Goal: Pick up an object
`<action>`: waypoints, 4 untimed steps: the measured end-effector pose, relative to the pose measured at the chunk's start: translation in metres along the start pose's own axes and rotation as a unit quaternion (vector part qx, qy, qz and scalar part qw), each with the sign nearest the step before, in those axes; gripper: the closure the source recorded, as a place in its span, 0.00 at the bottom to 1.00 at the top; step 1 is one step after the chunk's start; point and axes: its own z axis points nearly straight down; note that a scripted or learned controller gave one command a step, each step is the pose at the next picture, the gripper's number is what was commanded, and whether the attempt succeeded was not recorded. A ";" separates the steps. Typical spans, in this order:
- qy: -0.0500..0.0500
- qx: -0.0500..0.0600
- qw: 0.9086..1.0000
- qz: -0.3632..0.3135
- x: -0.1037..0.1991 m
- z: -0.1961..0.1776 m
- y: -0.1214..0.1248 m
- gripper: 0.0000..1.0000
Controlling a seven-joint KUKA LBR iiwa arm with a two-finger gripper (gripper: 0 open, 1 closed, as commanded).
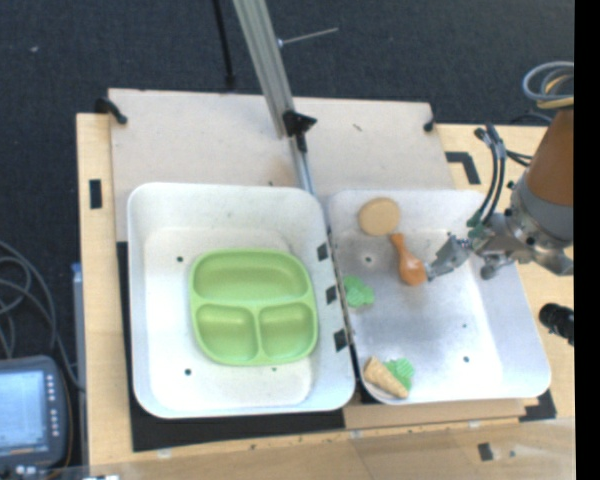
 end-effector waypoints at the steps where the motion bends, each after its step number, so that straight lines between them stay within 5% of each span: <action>1: 0.000 0.000 1.000 0.001 -0.001 0.000 0.000 0.00; 4: -0.001 0.001 1.000 0.002 -0.006 0.155 -0.001 0.00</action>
